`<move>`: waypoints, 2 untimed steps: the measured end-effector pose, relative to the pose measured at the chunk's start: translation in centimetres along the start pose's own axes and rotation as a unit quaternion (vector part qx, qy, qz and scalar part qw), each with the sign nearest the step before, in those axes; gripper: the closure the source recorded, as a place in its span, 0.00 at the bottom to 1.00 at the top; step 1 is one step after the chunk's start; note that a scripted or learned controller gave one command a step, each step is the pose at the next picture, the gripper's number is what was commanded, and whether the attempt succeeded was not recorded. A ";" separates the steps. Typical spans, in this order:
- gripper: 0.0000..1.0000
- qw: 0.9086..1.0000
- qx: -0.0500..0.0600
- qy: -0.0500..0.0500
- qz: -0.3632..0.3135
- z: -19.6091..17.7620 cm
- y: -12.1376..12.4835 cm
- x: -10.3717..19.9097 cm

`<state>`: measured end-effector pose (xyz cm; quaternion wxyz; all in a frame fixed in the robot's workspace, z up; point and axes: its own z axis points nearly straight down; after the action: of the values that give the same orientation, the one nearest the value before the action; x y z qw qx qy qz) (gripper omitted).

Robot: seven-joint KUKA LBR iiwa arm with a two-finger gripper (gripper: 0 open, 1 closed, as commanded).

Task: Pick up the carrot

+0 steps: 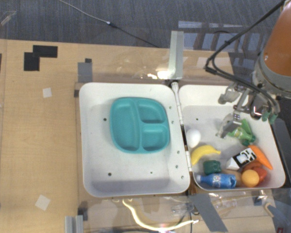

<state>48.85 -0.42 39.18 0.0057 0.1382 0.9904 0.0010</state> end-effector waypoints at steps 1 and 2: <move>0.00 1.000 0.000 0.000 0.000 0.0 0.0 0.0; 0.00 1.000 0.000 0.000 0.000 0.0 0.0 0.0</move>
<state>48.85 -0.42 39.18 0.0057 0.1382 0.9904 0.0010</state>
